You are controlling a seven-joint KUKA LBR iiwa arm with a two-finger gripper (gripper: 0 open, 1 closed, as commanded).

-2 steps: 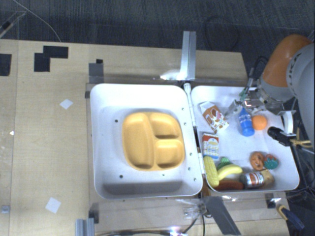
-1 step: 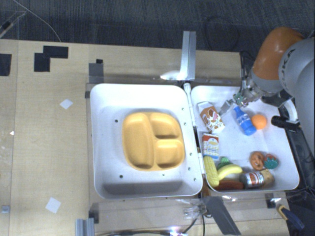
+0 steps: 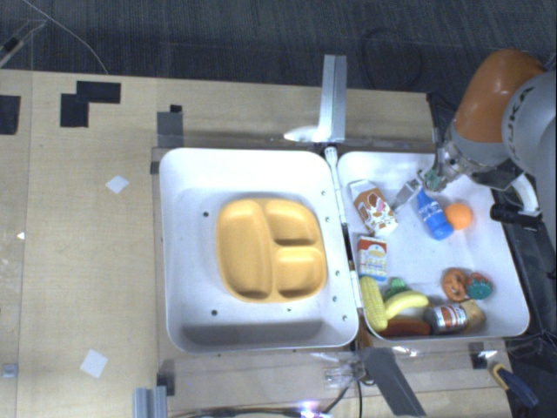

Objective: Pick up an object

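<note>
The claw (image 3: 416, 186) hangs low in the right bin (image 3: 513, 259) near its far edge, just beside the blue bottle (image 3: 432, 215) and orange ball (image 3: 459, 215). Whether it is wide or narrow, I cannot tell; nothing visibly sits in it. It seems placed to try for the bottle.

Yellow tray (image 3: 265, 248), blue bottle (image 3: 432, 216), orange ball (image 3: 459, 215)

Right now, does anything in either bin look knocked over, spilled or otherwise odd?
Nothing is spilled or broken. The right bin is a loose jumble: the small cartons and the can lie on their sides, and toy food is piled in the near corner. The yellow divided tray sits flat in the left bin.
</note>
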